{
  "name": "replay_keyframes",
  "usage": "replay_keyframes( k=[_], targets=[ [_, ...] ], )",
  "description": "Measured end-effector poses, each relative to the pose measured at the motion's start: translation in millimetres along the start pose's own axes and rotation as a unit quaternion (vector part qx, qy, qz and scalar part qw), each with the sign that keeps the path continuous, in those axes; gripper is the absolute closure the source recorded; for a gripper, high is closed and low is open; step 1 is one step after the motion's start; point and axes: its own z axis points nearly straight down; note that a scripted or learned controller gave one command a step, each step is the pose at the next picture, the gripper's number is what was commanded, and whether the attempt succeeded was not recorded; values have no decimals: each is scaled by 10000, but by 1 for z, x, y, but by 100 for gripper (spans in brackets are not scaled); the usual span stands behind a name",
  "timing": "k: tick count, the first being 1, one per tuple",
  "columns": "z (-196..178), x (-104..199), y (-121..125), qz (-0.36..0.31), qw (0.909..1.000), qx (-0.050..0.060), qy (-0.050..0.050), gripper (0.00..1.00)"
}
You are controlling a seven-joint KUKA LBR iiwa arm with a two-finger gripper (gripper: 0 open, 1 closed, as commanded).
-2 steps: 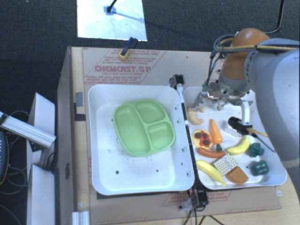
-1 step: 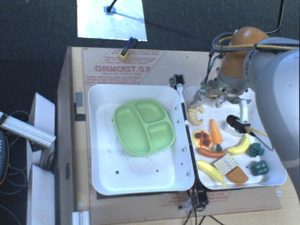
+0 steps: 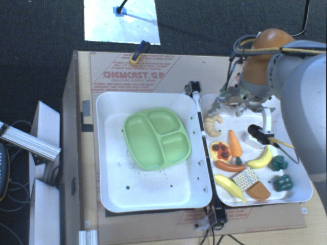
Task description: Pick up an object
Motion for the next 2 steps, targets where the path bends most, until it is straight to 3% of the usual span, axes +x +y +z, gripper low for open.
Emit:
replay_keyframes(
  k=[1, 2],
  targets=[
    [3, 7, -1, -7, 10000, 6, 4, 0],
    [-6, 7, -2, -23, 10000, 19, 4, 100]
  ],
)
